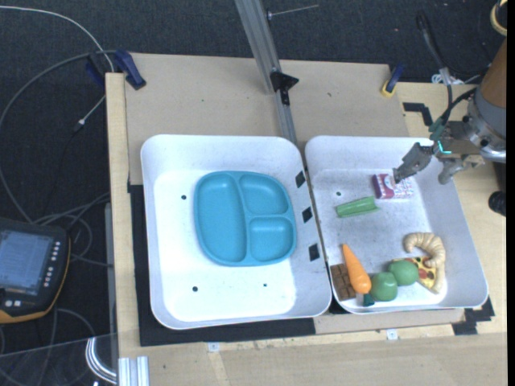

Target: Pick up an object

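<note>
Along the near edge of the right bin (pixel 475 264), a chocolate bar (pixel 340 281), a carrot (pixel 355 268), a green pepper (pixel 394 281), a pizza slice (pixel 427 273) and a croissant (pixel 426 245) are lying clustered together, the carrot overlapping the chocolate. Farther in, a green pod (pixel 356 207) is lying alone, with a small purple-and-white carton (pixel 392 186) just beyond it. The gripper (pixel 405 168) is reaching in from the right and touching the carton's far corner; whether its jaws are gripping cannot be told. In the left bin (pixel 161 175) a blue divided tray (pixel 244 217) is sitting. Both bins are resting on a wooden bench (pixel 121 215) over dark carpet (pixel 48 95), where cables are trailing and a handheld pendant (pixel 28 268) is lying at left. A metal post (pixel 261 43) is rising beyond the bins.
</note>
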Robot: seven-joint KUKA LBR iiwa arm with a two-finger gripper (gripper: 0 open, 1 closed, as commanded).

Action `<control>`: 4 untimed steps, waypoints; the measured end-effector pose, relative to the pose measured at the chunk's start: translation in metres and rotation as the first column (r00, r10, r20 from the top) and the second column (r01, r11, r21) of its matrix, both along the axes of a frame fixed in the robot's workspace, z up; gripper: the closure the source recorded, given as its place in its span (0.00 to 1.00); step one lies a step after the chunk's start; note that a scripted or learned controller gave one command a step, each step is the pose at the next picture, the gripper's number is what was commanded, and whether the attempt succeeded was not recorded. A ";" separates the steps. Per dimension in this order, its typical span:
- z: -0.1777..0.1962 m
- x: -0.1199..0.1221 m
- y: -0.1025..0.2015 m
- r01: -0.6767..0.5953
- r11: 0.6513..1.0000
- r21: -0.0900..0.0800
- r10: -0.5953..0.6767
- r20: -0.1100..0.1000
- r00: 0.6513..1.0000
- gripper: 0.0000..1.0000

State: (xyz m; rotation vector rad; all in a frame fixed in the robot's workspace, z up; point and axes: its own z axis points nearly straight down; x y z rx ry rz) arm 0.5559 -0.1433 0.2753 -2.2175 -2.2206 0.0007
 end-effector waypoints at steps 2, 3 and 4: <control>-0.062 0.003 0.000 0.001 1.000 0.000 -0.001 -0.004 1.000 0.00; -0.104 0.002 0.003 0.001 1.000 0.000 -0.001 -0.003 1.000 0.00; -0.148 -0.003 0.002 0.001 1.000 0.000 -0.001 -0.004 1.000 0.00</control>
